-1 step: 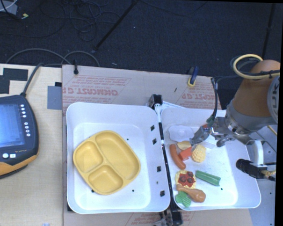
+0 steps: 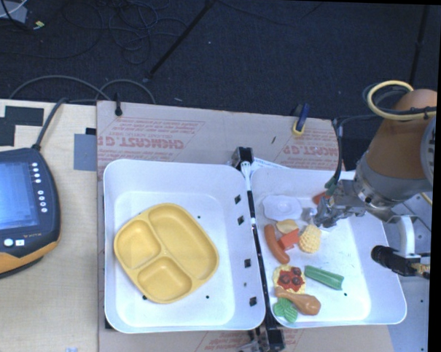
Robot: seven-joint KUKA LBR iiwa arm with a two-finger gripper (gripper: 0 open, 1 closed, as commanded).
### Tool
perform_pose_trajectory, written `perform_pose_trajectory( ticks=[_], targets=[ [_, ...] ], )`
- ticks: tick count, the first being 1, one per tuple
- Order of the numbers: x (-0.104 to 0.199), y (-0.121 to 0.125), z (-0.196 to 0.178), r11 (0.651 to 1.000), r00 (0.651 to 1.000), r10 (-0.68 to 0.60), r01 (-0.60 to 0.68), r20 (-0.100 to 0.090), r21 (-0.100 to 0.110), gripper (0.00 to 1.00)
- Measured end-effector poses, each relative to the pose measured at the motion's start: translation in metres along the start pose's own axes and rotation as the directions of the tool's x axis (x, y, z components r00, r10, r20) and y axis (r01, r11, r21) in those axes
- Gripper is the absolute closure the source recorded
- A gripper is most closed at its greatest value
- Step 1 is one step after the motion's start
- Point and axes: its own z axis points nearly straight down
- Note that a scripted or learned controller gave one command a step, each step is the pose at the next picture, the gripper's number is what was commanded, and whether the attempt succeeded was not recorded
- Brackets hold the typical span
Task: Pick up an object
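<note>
My gripper (image 2: 322, 215) hangs low over the right bin (image 2: 375, 302), just above and to the right of a yellow corn cob (image 2: 309, 240). Whether anything sits between its tips is hidden by the wrist. Around the corn lie an orange piece (image 2: 289, 239), a small yellow piece (image 2: 285, 226), a red-orange sausage (image 2: 274, 245) and a pale clear lid-like piece (image 2: 280, 208). Farther forward are a green stick (image 2: 323, 277), a pizza slice (image 2: 290, 279), a brown drumstick (image 2: 301, 302) and a green leaf (image 2: 285, 311).
The left bin (image 2: 125, 182) holds a yellow three-compartment plate (image 2: 166, 251). A tablet pendant (image 2: 15, 206) rests on the bench at far left. The right bin's right half has free floor.
</note>
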Motion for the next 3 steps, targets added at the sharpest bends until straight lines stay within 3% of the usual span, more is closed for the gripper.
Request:
perform_pose_trajectory(
  ticks=[1, 2, 3],
  targets=[
    [0.037, -0.057, 0.108, 1.000, 1.000, 0.003, -0.003, -0.002, 0.007, 1.00],
    [0.063, -0.090, -0.036, 1.000, 1.000, -0.002, 0.002, 0.001, -0.014, 1.00],
    [0.105, -0.091, 0.001, 1.000, 1.000, -0.003, 0.003, 0.000, 0.001, 1.00]
  ],
)
